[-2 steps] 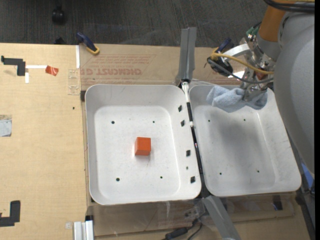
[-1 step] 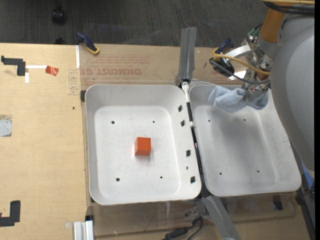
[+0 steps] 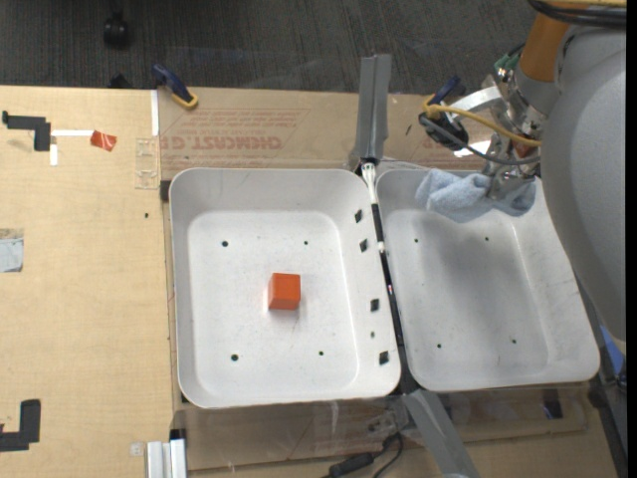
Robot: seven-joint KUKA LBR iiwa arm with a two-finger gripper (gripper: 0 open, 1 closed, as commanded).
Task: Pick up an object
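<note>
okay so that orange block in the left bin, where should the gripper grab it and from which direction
Come straight down from above and close on two opposite flat sides of the orange block. It sits flat on the left bin floor, well clear of the walls, so every side looks reachable.

Orange block (image 3: 285, 292) stands alone; bare left bin (image 3: 209, 267) floor surrounds it.

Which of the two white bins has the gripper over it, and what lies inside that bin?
The right bin. The gripper is at its far edge, at a pale blue cloth. The left bin holds an orange block.
</note>
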